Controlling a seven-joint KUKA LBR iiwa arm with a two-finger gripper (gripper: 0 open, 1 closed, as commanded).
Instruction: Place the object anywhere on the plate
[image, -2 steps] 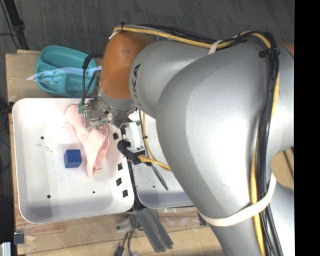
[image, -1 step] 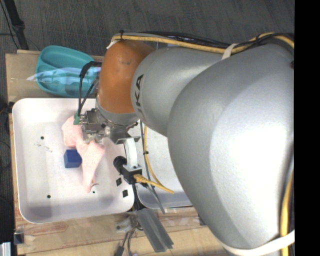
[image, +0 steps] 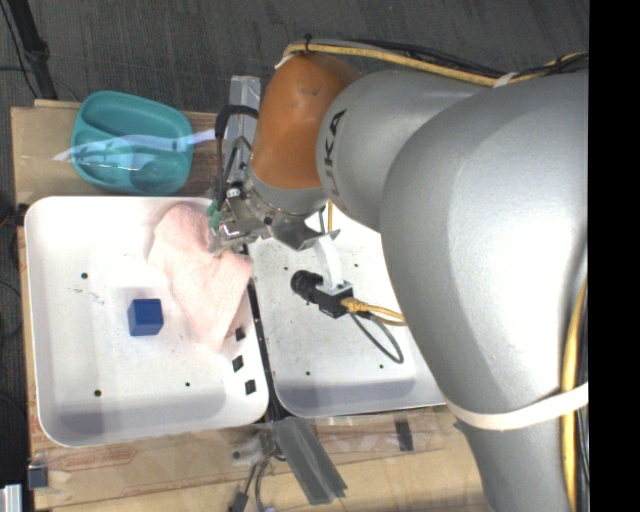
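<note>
The grey arm (image: 450, 200) is reaching in from the right and stretching across the right bin (image: 340, 390), with its orange band (image: 295, 120) sitting above the wrist; the claw (image: 228, 228) is hanging at the seam between the two bins, right at the upper right edge of a pink cloth (image: 200, 275); it is looking as though it is touching the cloth there, but whether the claw is spread, pressed together or pinching the fabric cannot be told from this slant, since the wrist is covering most of it. The pink cloth is lying crumpled in the left bin (image: 60, 330), running from that bin's upper middle down along its right side, with its lower end trailing near the right rim; a blue cube (image: 145, 316) is sitting flat on the floor of the same bin, just left of the cloth and apart from it, roughly in the bin's middle; two small black tabs (image: 243, 373) are showing on the left bin's right rim below the cloth. A teal dish (image: 130, 140) is resting on the wooden counter (image: 150, 455) outside the bins, just beyond the left bin's far edge and left of the claw; a clear plastic piece (image: 105, 155) is lying across the dish's front.
</note>
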